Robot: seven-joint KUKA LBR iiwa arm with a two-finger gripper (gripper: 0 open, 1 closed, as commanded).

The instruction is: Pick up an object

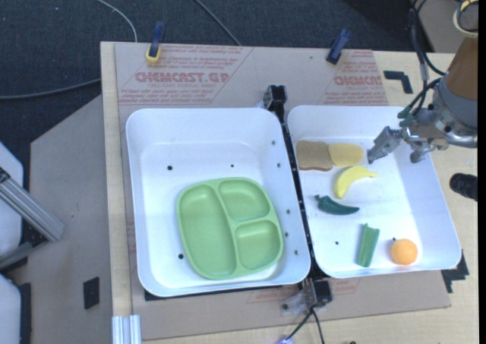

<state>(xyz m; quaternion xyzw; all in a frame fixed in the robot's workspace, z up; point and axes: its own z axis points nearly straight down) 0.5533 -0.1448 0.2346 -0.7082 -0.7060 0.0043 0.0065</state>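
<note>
The right bin [433, 190] holds a tan bread slice [312, 155], a yellow cheese slice [345, 155], a yellow banana [352, 179], a dark green pepper [335, 206], a green celery stick [367, 245] and an orange [404, 251]. My gripper [398, 149] hangs over the back of this bin, to the right of the cheese and above the banana. Its two fingers are spread apart with nothing between them.
The left bin [152, 145] holds a green divided plate [228, 225]. A black clamp [275, 96] sits at the back where the bins meet. Blue clips [338, 46] hold the cardboard sheet at the far edge.
</note>
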